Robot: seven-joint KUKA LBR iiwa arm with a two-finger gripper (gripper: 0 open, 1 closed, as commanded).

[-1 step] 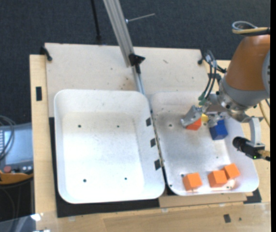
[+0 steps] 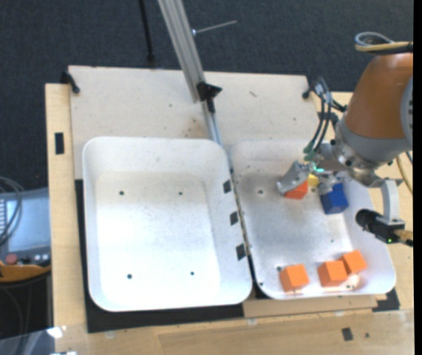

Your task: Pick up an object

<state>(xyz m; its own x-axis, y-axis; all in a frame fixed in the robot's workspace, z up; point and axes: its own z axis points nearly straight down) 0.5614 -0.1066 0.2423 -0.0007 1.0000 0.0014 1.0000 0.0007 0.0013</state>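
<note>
Pale wooden worktop [image 2: 151, 95] with a worn, scuffed top, set on dark carpet, carrying two shallow white plastic bins side by side. Left white bin [image 2: 96, 161], speckled with dark marks. Right white bin [image 2: 270, 235], likewise speckled, holding all the loose pieces. Grey arm with the orange band [image 2: 379, 98] reaching in from the right, over the right bin's far right part. Slanted grey aluminium bar [image 2: 181, 39] running from the top of the view down to the gap between the bins. Small grey screen unit with cables [image 2: 15, 224] off the worktop's left edge.

Grey two-finger gripper [image 2: 297, 181] low over the upper middle of the right bin, jaws pointing left, closed on a small orange-red block [image 2: 296, 191], which shows just below and between the tips. Blue block [image 2: 333, 198] just to the right of the gripper, under the wrist, close beside the orange-red piece but apart from it. Tiny yellow-green patch [image 2: 317, 171] at the wrist; whether a part of the tool or a separate piece, cannot tell.

Three orange cubes along the near edge of the right bin: one orange cube [image 2: 294, 277] at left, a second [image 2: 332, 272] near it, a third [image 2: 354, 261] touching the second.
</note>
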